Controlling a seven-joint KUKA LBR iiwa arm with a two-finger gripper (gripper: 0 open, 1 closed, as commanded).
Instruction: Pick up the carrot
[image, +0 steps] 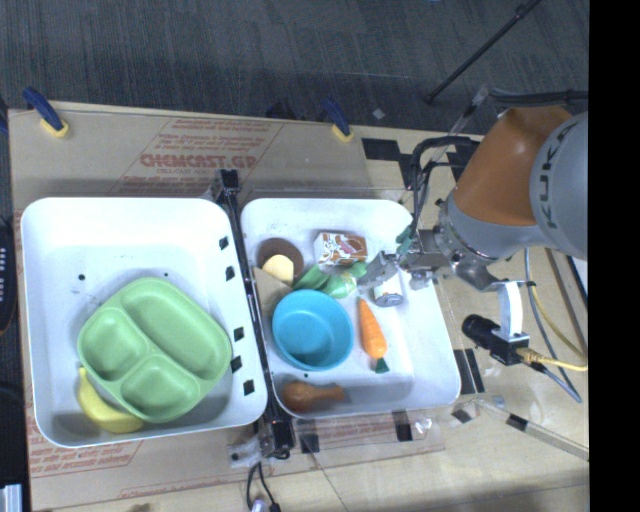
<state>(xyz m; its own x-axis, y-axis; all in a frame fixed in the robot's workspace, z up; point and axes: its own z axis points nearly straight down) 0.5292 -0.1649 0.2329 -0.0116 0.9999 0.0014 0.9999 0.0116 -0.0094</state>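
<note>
Arm sits highest, nearest the lens. Two white bins: one green divided plate left; right bin, one blue bowl, one carrot beside it. Claw just above the carrot, fingers' state can't be read.

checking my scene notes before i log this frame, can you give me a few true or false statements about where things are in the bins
1. The carrot lies in the right bin. True.
2. The carrot sits inside the blue bowl. False: it lies on the bin floor, just right of the bowl.
3. The green divided plate is in the left bin. True.
4. The pincer has the carrot lifted clear of the bin. False: the carrot lies on the bin floor, below the pincer in the view.
5. The blue bowl is in the left bin. False: it is in the right bin.
</note>
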